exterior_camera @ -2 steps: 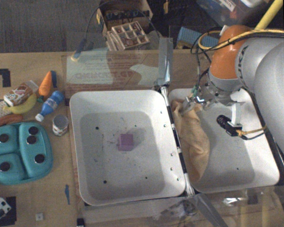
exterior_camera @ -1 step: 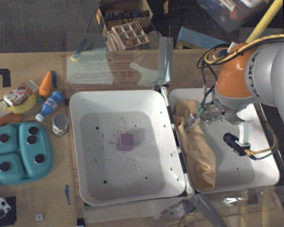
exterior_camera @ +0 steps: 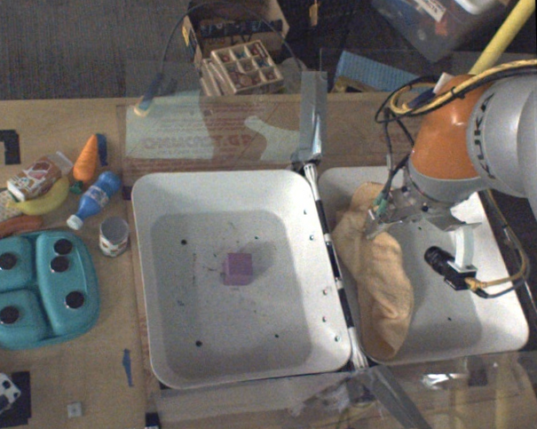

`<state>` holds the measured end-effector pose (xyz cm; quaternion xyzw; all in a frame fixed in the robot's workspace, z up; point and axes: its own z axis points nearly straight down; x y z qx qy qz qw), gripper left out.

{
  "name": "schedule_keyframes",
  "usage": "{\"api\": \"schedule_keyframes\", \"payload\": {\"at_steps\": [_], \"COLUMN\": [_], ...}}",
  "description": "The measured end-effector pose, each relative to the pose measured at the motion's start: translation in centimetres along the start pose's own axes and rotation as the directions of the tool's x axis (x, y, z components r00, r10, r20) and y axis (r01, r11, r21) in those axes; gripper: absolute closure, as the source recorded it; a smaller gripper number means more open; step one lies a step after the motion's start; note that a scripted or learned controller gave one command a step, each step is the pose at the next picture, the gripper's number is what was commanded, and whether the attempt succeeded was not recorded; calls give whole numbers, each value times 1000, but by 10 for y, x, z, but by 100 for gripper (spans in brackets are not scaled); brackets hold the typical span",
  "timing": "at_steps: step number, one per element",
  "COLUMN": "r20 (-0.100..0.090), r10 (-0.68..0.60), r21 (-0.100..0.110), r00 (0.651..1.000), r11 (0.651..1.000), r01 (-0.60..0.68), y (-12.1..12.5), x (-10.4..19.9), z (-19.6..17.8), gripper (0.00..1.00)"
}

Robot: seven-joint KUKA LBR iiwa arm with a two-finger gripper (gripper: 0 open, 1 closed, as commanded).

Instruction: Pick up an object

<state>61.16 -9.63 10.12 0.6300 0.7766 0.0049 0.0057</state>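
Observation:
A tan cloth lies crumpled along the left side of the right bin. My gripper is down on the cloth's upper part, with the grey arm and its orange band reaching in from the upper right. A small purple cube sits near the middle of the left bin, far from the gripper.
Left of the bins lie a teal tray, a small can, a blue bottle, a banana and a carrot. A black cable end hangs over the right bin. Boxes stand behind the bench.

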Motion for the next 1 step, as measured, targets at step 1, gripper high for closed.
{"api": "schedule_keyframes", "payload": {"at_steps": [1], "r20": [-2], "r10": [-254], "r21": [9], "r00": [967], "r11": [967], "r01": [254], "y": [61], "x": [10], "z": [-124], "gripper": [100]}}
